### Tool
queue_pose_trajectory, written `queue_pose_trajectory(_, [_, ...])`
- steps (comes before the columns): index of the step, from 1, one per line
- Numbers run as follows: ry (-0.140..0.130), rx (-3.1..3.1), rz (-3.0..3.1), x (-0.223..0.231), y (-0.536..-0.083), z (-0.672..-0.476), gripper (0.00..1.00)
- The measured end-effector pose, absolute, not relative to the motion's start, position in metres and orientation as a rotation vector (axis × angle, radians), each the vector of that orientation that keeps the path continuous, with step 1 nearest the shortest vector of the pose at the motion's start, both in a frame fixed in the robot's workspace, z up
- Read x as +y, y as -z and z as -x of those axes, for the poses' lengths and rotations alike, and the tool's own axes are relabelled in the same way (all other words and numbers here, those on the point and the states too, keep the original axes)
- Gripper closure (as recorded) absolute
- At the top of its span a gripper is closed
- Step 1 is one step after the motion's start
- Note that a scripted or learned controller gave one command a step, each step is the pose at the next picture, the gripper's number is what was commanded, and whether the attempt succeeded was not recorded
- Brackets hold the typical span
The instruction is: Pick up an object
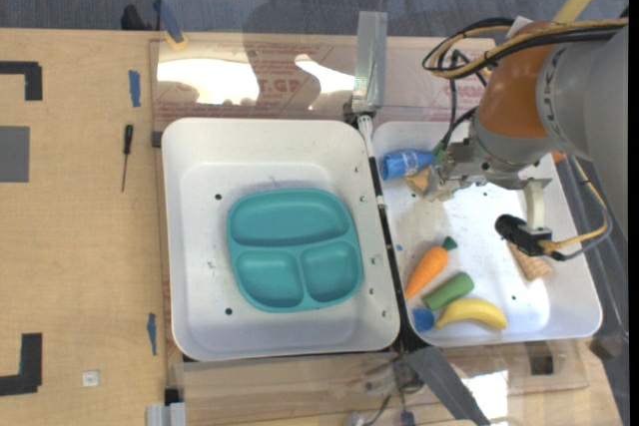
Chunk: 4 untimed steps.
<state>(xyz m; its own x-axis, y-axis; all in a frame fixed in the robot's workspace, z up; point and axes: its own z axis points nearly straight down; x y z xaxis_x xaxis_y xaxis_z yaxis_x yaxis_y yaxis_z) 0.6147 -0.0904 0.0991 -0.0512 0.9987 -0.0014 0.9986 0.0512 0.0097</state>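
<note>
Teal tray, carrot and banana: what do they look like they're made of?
Teal tray: likely moulded plastic; uniform colour, soft sheen, rounded compartments. Carrot: probably a plastic or rubber toy; flat orange, smooth, with a green cap. Banana: also looks like toy plastic; even yellow with a slight gloss. All three sit in white bins that look like matte plastic.

The wooden bench (70, 264) bears two shallow white bins side by side, the left bin (190, 314) and the right bin (574, 309), touching along their inner rims. A thin black screwdriver (126, 155) lies on the bench left of the bins, near black corner marks (25, 80).
</note>
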Motion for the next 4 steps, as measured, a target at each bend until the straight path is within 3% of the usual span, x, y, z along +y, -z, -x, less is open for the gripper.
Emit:
queue_pose_trajectory(1, [-0.01,2.272,-2.159,-0.09,-0.099,-0.615,0.0])
queue_pose_trajectory(2, [0.039,2.298,-2.192,-0.107,-0.083,-0.659,0.0])
queue_pose_trajectory(3, [0.018,2.04,-2.417,-0.111,-0.084,-0.645,0.0])
queue_pose_trajectory(4, [0.059,2.139,-2.332,-0.106,-0.084,-0.656,0.0])
